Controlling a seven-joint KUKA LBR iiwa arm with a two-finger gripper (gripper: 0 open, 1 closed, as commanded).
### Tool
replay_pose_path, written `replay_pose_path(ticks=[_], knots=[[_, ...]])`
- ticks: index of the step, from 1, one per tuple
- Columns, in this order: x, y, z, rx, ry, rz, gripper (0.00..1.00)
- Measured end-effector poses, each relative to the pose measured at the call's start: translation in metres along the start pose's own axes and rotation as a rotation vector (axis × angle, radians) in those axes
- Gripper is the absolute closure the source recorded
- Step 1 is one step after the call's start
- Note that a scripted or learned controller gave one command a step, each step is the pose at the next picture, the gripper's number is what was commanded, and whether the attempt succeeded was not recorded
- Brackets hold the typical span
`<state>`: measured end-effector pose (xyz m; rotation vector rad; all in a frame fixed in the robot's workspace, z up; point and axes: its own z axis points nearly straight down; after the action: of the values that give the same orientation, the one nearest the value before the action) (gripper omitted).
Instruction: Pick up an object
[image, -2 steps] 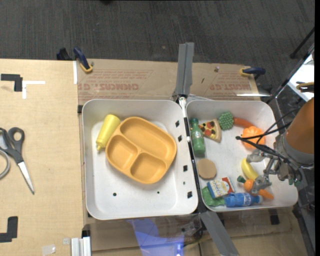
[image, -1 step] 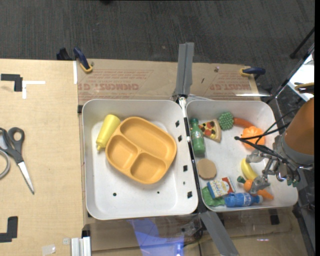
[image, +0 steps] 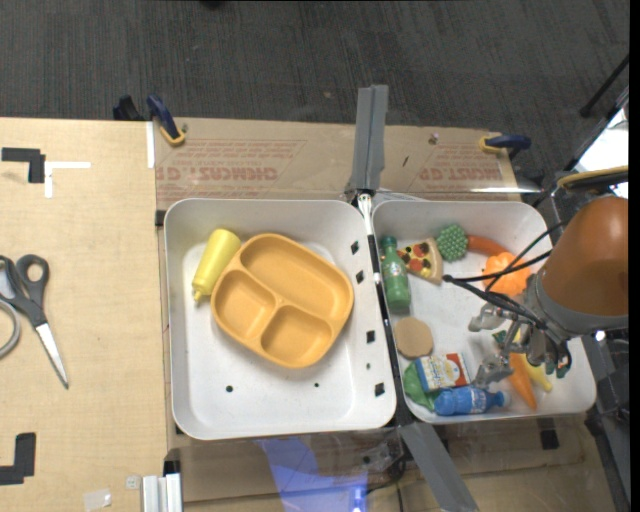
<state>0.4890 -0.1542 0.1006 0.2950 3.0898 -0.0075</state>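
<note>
My gripper (image: 512, 352) sits low in the right bin (image: 452, 214), its metalwork covering part of an orange toy (image: 522, 378). Fingers too cluttered to read: cannot tell.

Dark grey carpet (image: 300, 50) is lying beyond the pale wooden bench (image: 75, 300), where scissors (image: 35, 310) are resting and blue clamps (image: 165, 118) are pinning cardboard (image: 260, 165).

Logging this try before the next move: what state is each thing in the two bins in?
Yellow tray: flat, right way up, in the left bin.
Yellow bottle: lying beside the tray.
Green bottle: lying in the right bin.
Blue bottle: lying on its side.
Hand: low over the right bin, nothing seen held.
</note>
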Motion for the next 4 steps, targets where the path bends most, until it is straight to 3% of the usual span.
replay_pose_path(ticks=[1, 2, 3, 4], knots=[[-0.003, -0.016, 0.000, -0.001, 0.002, -0.055, 0.00], [0.000, -0.016, -0.007, -0.001, 0.015, -0.059, 1.00], [-0.002, -0.015, -0.008, -0.001, 0.010, -0.058, 0.00], [-0.005, -0.054, 0.004, -0.002, 0.018, -0.113, 0.00]])
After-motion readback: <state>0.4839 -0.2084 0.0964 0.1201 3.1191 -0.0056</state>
